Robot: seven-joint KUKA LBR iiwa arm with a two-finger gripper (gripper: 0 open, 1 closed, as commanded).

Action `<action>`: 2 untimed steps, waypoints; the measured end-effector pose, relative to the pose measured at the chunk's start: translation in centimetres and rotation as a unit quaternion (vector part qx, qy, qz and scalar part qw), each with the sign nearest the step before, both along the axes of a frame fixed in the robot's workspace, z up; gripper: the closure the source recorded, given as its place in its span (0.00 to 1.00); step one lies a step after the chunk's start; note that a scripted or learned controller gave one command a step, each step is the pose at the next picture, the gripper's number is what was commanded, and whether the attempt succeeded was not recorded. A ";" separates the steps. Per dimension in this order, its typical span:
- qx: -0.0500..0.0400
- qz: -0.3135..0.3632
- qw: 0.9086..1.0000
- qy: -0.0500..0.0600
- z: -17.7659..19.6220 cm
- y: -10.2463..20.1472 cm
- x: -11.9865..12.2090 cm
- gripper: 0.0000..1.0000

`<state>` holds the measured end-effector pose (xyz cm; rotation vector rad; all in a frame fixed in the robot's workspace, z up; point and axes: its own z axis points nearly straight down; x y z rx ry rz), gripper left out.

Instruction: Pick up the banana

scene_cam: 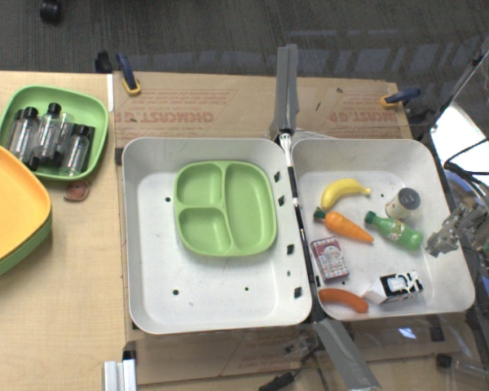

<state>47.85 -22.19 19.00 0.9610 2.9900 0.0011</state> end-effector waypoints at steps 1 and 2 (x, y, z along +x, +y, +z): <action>0.000 0.128 0.992 -0.001 0.1 5.3 2.8 1.00; -0.001 0.211 0.978 -0.001 1.0 0.0 1.8 1.00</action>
